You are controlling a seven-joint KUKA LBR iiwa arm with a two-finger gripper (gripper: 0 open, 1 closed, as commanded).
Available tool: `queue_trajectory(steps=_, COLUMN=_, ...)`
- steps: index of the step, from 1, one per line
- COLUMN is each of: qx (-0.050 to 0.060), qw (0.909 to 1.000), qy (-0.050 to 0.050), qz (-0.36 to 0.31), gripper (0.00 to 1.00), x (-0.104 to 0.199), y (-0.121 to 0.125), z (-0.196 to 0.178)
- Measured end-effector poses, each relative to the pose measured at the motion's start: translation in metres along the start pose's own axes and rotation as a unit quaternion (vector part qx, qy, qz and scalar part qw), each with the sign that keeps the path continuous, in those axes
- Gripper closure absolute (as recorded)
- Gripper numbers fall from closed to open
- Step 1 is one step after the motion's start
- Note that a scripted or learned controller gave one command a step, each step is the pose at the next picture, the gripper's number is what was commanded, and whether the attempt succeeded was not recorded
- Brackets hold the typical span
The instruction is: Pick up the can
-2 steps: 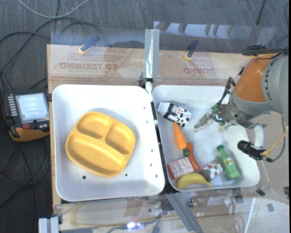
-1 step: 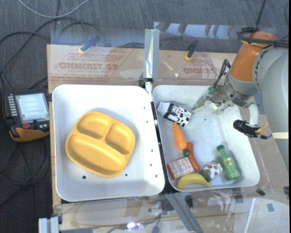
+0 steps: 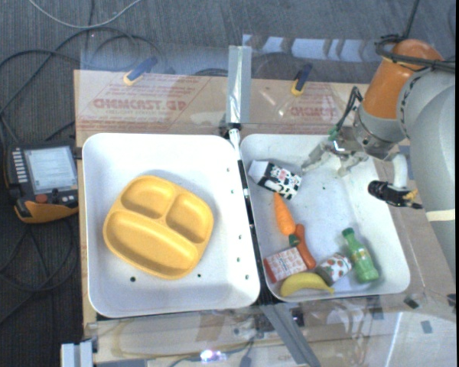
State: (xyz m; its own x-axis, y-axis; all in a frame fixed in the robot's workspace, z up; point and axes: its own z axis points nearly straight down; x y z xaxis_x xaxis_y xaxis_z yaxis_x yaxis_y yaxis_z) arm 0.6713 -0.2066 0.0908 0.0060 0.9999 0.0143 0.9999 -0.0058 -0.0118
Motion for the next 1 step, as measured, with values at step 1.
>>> queue_trajectory(steps=1, qx=-0.01, qw=0.9992, qy=-0.009, qz=-0.037, gripper=0.0, x=0.0068, y=-0.068, z=0.0013)
